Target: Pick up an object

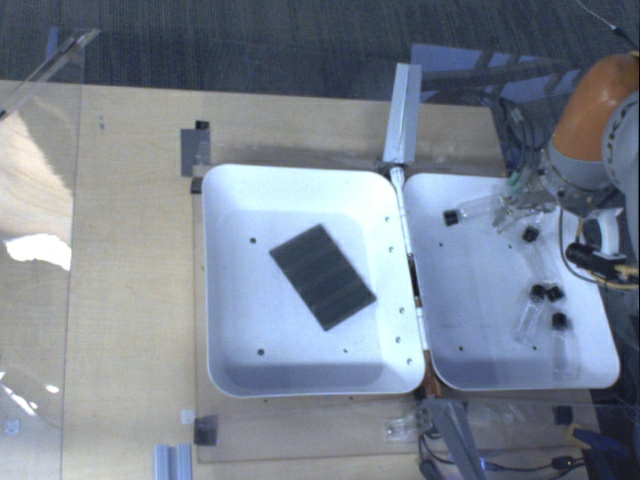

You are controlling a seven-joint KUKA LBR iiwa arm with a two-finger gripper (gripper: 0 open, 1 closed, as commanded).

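Note:
A dark grey rectangular pad [323, 275] lies flat and turned at an angle in the middle of the left bin [225, 363]. Several small clear vials with black caps lie in the right bin [480, 373]: one [466, 211] at the back, one [528, 233] just right of it, and two [535, 306] [560, 333] near the front right. My gripper [515, 203] hangs over the back of the right bin, right beside the two back vials. Clear plastic and glare blur it there. The grey arm with its orange band [590, 108] rises behind it at the right.
A metal post [403, 113] stands behind the seam between the bins. Cables [595, 258] hang by the right bin's right rim. Small black brackets [197, 148] sit at the left bin's corners on the wooden bench [120, 298].

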